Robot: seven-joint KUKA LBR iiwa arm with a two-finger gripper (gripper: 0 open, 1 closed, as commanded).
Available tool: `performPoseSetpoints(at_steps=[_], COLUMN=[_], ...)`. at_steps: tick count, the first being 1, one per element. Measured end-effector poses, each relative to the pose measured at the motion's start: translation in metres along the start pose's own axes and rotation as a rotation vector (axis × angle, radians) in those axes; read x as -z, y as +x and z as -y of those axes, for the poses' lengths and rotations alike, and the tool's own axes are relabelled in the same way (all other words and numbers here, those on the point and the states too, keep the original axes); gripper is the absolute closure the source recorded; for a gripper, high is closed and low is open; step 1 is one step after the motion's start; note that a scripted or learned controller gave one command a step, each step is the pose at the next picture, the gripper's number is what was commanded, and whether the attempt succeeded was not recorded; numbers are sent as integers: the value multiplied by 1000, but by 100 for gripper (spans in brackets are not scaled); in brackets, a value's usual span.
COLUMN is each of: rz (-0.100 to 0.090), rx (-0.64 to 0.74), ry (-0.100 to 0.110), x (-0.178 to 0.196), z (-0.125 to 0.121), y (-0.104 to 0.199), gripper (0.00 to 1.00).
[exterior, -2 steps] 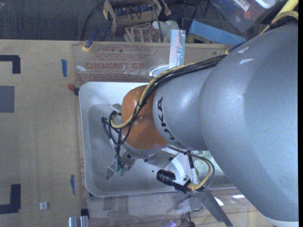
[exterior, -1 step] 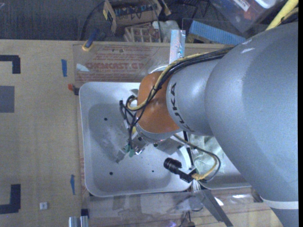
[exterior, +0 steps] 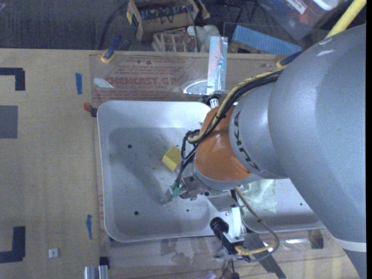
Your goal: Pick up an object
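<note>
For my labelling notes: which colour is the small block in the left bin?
Yellow block; camera view.

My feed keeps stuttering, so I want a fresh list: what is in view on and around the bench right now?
Bins: 2, white; left bin at centre, right bin mostly under the arm.
Block: 1, yellow, on the left bin's floor, beside the wrist.
Tape marks: 2, blue, on the bench left of the bins.
Clutter, boxes: several, mixed colours, behind the bench.
Arm: 1, grey with orange band, over both bins.
Gripper: 1, low over the left bin's floor.
</note>
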State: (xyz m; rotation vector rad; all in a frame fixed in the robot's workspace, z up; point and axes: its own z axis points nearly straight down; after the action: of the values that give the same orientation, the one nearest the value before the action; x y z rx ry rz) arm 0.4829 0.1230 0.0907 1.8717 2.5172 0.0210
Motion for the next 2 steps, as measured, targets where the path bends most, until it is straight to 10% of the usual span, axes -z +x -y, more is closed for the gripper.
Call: performPoseSetpoints(at_steps=[1,2], rz=[0,13], rx=[-4,-564], ry=[-5,-4], x=[10,0], z=[-1,-15], y=[-1,46], gripper=[100,100])
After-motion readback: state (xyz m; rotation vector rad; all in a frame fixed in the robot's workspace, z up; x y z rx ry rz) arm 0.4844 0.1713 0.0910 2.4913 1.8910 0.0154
